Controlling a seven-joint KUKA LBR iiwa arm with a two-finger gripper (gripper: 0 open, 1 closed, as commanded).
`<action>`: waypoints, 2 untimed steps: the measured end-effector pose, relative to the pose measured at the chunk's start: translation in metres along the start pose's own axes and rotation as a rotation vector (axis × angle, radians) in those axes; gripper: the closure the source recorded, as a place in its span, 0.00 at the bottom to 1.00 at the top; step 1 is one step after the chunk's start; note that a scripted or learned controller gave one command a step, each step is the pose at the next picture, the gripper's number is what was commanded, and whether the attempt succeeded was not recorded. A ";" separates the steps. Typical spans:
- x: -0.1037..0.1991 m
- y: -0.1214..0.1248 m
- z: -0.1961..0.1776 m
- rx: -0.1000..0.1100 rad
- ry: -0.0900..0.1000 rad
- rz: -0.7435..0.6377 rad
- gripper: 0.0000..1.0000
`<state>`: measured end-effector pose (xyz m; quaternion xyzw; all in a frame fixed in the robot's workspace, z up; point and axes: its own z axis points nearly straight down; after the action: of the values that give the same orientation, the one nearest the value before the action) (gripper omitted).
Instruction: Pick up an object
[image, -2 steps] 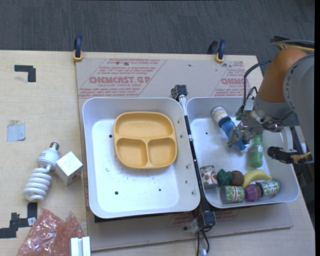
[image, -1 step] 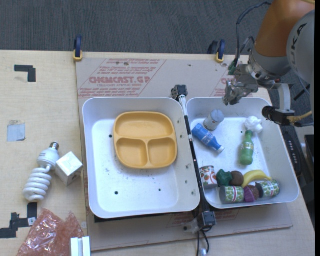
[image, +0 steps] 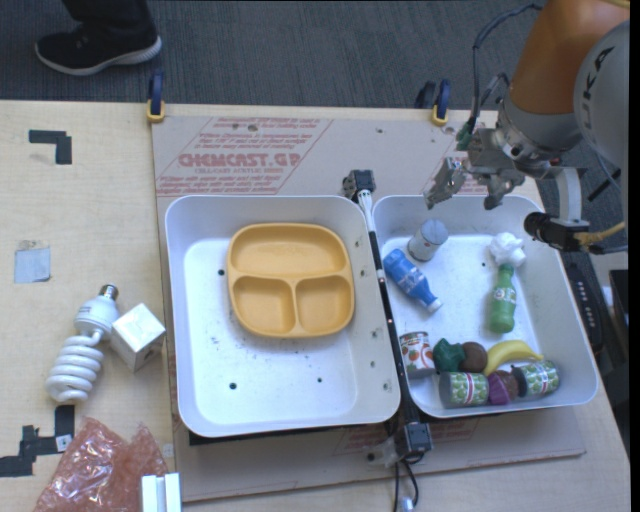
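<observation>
My gripper (image: 468, 192) hangs open above the far edge of the right bin (image: 570, 300), with nothing between its fingers. Below it in that bin lie a small grey-capped bottle (image: 429, 240), a blue bottle (image: 411, 279) and a green bottle (image: 501, 298) with a white cap. Along the near side sit a small can (image: 416, 353), a dark green piece (image: 449, 355), a brown ball (image: 474, 356), a banana (image: 512, 352) and a labelled can on its side (image: 463, 388).
The left bin (image: 200, 370) holds a yellow divided tray (image: 291, 278). On the bench to the left lie a spiral light bulb (image: 82, 345), a white cube (image: 138, 334) and a pink mesh bag (image: 95, 470). A black shoe (image: 95, 42) stands beyond the bench.
</observation>
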<state>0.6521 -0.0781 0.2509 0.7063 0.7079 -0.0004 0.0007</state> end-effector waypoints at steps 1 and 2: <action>0.038 -0.088 0.059 0.002 0.001 0.004 0.00; -0.052 -0.154 0.094 0.000 0.001 0.004 0.00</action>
<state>0.4984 -0.1309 0.1572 0.7077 0.7066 0.0001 0.0005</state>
